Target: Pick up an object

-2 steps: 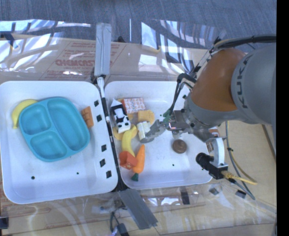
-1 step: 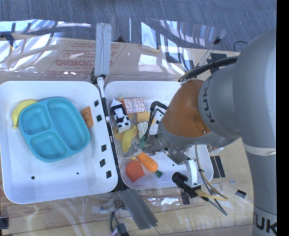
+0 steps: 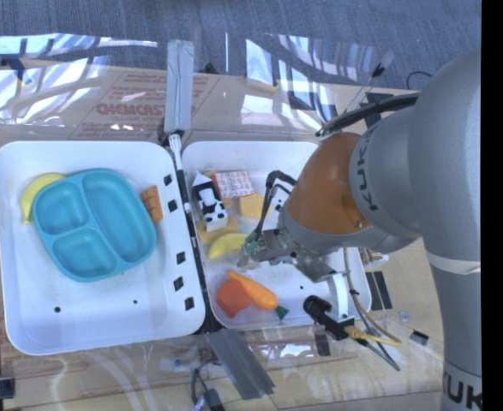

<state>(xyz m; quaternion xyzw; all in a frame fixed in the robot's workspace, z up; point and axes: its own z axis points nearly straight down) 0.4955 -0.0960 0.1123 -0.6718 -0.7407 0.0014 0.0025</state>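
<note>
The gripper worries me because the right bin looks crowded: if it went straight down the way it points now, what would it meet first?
Probably the yellow banana-shaped toy, just beside the gripper; the orange carrot lies nearer the camera. Depth is unclear from above.

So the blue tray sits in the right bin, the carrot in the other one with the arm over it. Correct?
Not quite. The camera view shows the blue tray in the left bin, not the right. The carrot does lie in the other bin, the right one, where the arm reaches in.
</note>
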